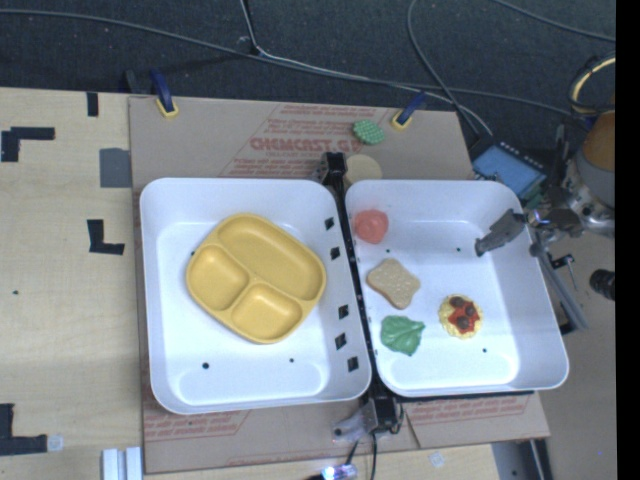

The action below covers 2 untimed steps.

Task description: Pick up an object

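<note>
The right bin [500, 200] holds several small toy foods. A pink-red round piece [371, 225] lies near the divider, with a tan slice of toast [393, 283] below it. Further toward the front are a green leafy piece [402, 334] and a yellow piece with red topping [461, 316]. My gripper [522, 240] hangs over the right bin's far right side, open, with nothing between its fingers. It stands well right of the toast and above the yellow piece in the camera view.
A yellow divided plate [257, 276] lies in the left bin [160, 268]. Behind the bins, a green textured piece [368, 131] and a pale disc [364, 165] rest on the cardboard. A blue box [510, 166] sits behind the right bin, and cables cross the dark floor.
</note>
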Motion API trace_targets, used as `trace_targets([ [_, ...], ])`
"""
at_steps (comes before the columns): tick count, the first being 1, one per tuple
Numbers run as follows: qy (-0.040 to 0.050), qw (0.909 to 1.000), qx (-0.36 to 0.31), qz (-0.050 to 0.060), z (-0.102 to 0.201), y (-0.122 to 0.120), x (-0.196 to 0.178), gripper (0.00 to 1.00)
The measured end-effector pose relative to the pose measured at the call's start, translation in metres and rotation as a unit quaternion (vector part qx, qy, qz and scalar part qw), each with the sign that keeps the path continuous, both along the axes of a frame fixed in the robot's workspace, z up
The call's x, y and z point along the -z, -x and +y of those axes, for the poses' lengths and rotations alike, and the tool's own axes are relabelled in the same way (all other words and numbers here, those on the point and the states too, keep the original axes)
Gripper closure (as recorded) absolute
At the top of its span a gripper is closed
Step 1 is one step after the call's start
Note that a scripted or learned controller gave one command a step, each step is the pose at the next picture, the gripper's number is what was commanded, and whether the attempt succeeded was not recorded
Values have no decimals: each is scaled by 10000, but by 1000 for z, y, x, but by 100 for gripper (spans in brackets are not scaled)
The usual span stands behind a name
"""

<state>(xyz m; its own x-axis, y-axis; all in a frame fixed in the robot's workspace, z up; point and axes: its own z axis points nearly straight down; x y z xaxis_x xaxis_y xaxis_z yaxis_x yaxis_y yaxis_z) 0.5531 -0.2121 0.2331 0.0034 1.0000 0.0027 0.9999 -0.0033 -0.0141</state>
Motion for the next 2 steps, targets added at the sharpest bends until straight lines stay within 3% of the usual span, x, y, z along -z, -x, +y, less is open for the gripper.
trace_targets([
  [1,15,10000,-22,-64,1,-3,-8,0],
  [2,16,10000,-21,-50,1,-1,35,0],
])
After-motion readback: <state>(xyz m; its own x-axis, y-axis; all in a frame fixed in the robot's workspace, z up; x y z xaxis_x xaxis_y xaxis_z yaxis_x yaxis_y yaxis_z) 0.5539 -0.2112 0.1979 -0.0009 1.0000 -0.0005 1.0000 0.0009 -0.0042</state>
